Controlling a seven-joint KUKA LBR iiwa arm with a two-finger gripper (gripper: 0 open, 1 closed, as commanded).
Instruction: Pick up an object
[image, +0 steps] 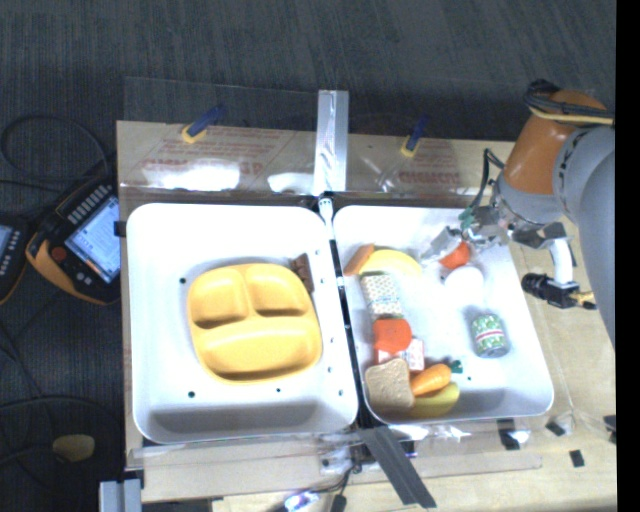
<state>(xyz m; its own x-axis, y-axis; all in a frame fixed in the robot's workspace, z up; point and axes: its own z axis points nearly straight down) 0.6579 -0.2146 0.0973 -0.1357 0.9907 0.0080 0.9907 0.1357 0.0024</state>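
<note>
**Gripper low over the right bin, hard to read the fingers**

So, taking the right bin (530, 400) as the landmark: the left bin (150, 400) sits just beside it and has a yellow divided tray (255, 320) lying in the middle. The arm (545, 150) comes in over the right bin's far right corner, and the gripper (462, 238) is down inside that corner. A small orange-red object (455, 257) sits right at the fingertips, touching or nearly so, but I honestly cannot tell whether the fingers are spread or closed on it. Along the right bin's left wall there's a pile of toy food: a bread slice (388, 383), a carrot (431, 379). A small green-patterned can (489, 334) lies by itself toward the right wall.
</note>
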